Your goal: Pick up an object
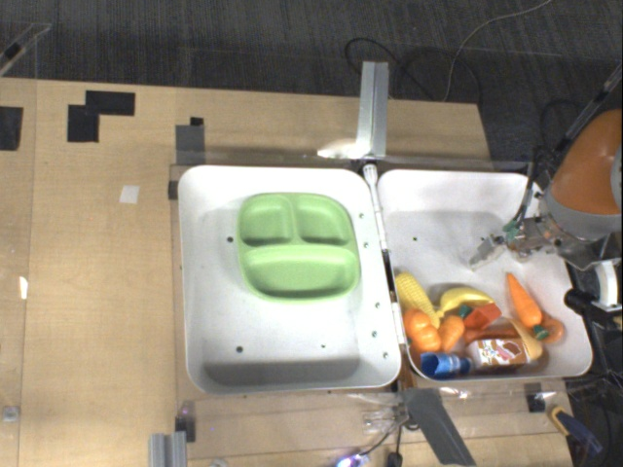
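Gripper sits over the bare middle of the right bin, fingers spread and nothing between them, so it's released. It's well apart from the pile of toy food along that bin's near edge: a corn cob, a banana, a long carrot, a smaller carrot, a round orange fruit, a bottle with a blue cap. The bottle's label is reddish, but I can't read any writing on it.

Left bin has a green divided plate lying flat in it. Both bins sit on a light wooden bench with a few black patches near the far left. Dark carpet behind, with a thin cable trailing across it.

Arm comes in from the right, orange band up top, wrist angled down and left toward the bin floor.
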